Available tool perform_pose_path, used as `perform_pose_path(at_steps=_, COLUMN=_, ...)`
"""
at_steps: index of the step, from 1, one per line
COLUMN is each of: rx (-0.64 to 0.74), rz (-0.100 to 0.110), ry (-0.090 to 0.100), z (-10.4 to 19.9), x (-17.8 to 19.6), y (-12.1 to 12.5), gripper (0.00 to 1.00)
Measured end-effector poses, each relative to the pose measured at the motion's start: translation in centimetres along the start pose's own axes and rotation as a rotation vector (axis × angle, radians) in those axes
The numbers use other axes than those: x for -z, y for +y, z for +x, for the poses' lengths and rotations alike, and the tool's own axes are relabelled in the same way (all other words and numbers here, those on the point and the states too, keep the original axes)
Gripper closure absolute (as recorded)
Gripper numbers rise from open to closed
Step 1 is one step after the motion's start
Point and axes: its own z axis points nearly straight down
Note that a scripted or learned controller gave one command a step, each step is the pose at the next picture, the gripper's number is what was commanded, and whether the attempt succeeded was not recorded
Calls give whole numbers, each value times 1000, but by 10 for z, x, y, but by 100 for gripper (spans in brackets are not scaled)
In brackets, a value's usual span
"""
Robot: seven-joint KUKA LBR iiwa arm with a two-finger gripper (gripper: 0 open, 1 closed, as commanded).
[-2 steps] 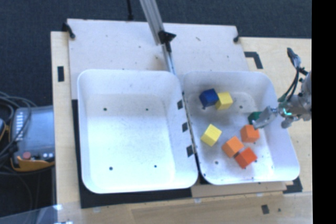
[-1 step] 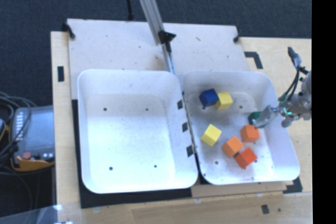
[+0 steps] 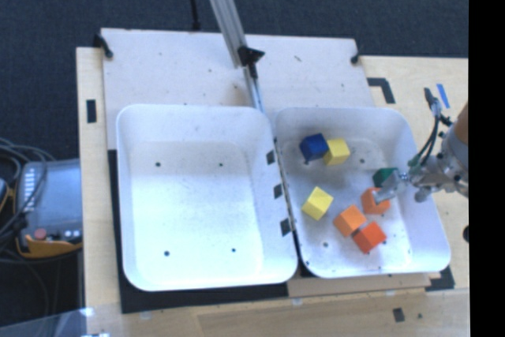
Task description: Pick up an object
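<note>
The end effector point(image 3: 392, 187) reaches in over the right rim of the right bin point(image 3: 410, 134), its metal tip low among the blocks; how wide it stands cannot be told, and no block shows plainly between its parts. A green block point(image 3: 384, 176) sits right at the tip, touching or nearly touching it, and an orange block point(image 3: 374, 202) lies just below that green one, close against the tip as well.

Taking the green block as the landmark: a second orange block point(image 3: 348, 220) lies lower and to the left of it, and a red-orange block point(image 3: 369, 237) sits just below that, the two touching or almost so. A yellow block point(image 3: 318, 203) rests well to the left of the green block and a little lower. Up and to the left of the green block, a blue block point(image 3: 313, 147) and another yellow block point(image 3: 337, 151) stand side by side, touching.

The left bin point(image 3: 126, 170) lies far to the left of the green block, on the same wooden surface point(image 3: 93, 193). A slanted aluminium bar point(image 3: 225, 8) rises above both bins.
</note>
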Motion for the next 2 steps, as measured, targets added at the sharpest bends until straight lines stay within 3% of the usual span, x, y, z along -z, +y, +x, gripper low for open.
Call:
perform_pose_path(at_steps=1, rx=0, rz=0, ry=0, z=-5, x=-61, y=4, gripper=0)
perform_pose_path(at_steps=2, rx=4, rz=-16, ry=-6, z=-8, x=-87, y=8, gripper=0)
